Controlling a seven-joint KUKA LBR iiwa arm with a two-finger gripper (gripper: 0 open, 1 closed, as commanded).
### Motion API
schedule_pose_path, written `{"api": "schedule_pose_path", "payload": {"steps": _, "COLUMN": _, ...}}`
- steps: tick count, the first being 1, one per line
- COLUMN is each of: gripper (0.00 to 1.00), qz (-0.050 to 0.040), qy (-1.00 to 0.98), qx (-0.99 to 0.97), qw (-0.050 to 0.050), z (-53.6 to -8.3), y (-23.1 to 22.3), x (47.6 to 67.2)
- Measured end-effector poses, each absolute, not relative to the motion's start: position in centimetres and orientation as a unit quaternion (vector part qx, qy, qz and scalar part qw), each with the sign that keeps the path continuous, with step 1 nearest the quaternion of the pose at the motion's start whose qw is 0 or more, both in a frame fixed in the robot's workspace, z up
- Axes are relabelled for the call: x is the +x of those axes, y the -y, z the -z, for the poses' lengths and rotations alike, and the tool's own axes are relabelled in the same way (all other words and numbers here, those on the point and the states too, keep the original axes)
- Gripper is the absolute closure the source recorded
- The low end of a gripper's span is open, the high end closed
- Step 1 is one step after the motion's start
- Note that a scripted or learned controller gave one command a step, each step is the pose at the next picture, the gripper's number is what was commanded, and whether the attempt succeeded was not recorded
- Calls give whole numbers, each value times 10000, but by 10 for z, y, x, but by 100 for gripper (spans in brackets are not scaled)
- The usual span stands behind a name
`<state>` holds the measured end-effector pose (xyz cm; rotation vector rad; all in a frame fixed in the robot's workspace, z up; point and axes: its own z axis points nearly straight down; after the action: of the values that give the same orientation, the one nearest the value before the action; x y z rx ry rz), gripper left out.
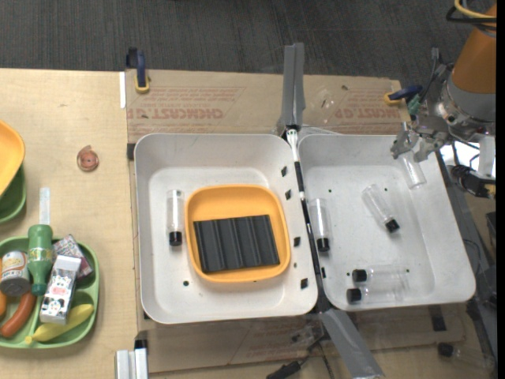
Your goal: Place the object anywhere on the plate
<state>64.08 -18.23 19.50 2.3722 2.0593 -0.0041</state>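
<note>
Gripper (412,150) at right bin's (442,290) far edge; jaw state cannot be told. Clear vials (379,209) (round, slippery) could be mis-gripped or rolled before the plate (237,198) is reached.

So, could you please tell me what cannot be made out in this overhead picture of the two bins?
- The hand, at the right bin's upper right corner: too small and blurred to tell open from shut, or whether it holds anything.
- The clear plastic vials with black caps: transparent against the white bin, so their outlines blur.
- The grey ridged block on the orange square plate: it covers the plate's centre.
- The arm: cut off by the right edge.
</note>
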Motion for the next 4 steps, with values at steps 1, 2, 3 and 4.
{"api": "schedule_pose_path", "payload": {"steps": 1, "gripper": 100, "qz": 7, "qy": -7441, "qx": 6681, "qw": -13, "z": -110, "y": 175, "x": 572}}
{"api": "schedule_pose_path", "payload": {"steps": 2, "gripper": 100, "qz": 2, "qy": -8087, "qx": 5882, "qw": 3, "z": -207, "y": 223, "x": 592}}
{"api": "schedule_pose_path", "payload": {"steps": 3, "gripper": 100, "qz": -1, "qy": -8840, "qx": 4675, "qw": 20, "z": -270, "y": 218, "x": 655}}
{"api": "schedule_pose_path", "payload": {"steps": 4, "gripper": 100, "qz": 0, "qy": -9395, "qx": 3426, "qw": 22, "z": -321, "y": 222, "x": 660}}
